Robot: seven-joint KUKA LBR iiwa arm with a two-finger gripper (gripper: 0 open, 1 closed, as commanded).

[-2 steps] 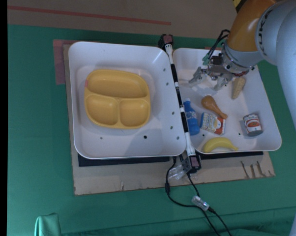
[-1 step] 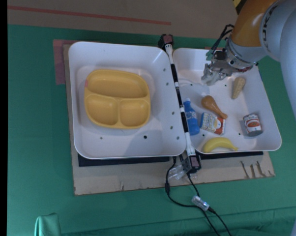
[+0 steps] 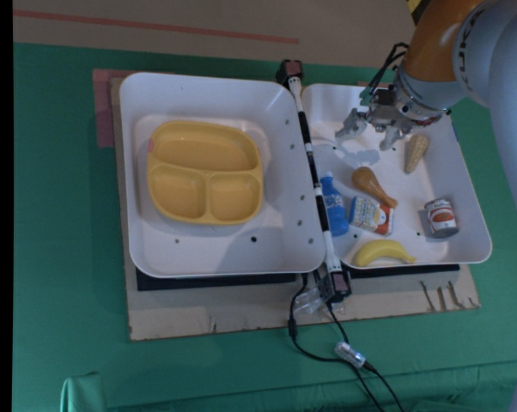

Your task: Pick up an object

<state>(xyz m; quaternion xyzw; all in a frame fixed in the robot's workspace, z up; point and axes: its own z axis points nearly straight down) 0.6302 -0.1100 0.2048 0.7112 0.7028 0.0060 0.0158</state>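
Two white bins are sitting side by side on a green bench. Left bin (image 3: 155,256) is holding a yellow tray (image 3: 205,172). Right bin (image 3: 465,221) is holding corn (image 3: 416,151), a drumstick (image 3: 372,184), a banana (image 3: 383,251), a blue bottle (image 3: 333,204), a packet (image 3: 372,215) and a can (image 3: 441,217). Arm (image 3: 490,41) is reaching in from the right; its gripper (image 3: 369,133) is hovering over the right bin's far end, fingers spread wide, gripping nothing, beside the corn.

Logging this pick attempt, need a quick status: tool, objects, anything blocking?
Tool open, above right bin, holding nothing. Corn cob just beside it; drumstick, can, banana all lying loose. Nothing blocking.
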